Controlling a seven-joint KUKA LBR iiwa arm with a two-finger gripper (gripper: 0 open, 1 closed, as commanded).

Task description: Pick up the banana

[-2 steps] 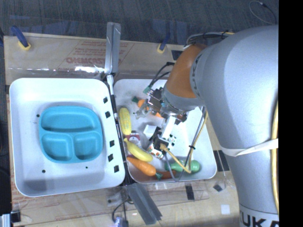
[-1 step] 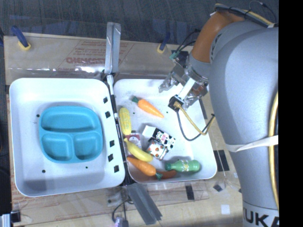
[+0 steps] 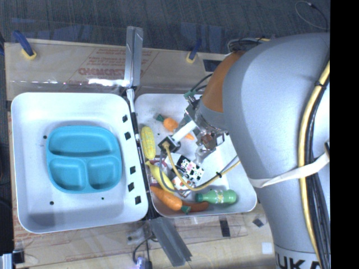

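Note:
The banana (image 3: 162, 177) is a yellow curved piece low in the right bin (image 3: 242, 194). It lies among other items and is partly covered by them. My gripper (image 3: 203, 144) hangs over the middle of that bin, up and to the right of the banana and apart from it. Nothing shows between its fingers, and the wrist hides most of it.
Beside the banana lie a yellow corn cob (image 3: 147, 142), a large carrot (image 3: 166, 198), a small carrot (image 3: 169, 124), a green bottle (image 3: 216, 196) and a black-and-white spotted toy (image 3: 191, 170). The left bin (image 3: 33, 206) holds a blue divided tray (image 3: 84, 157).

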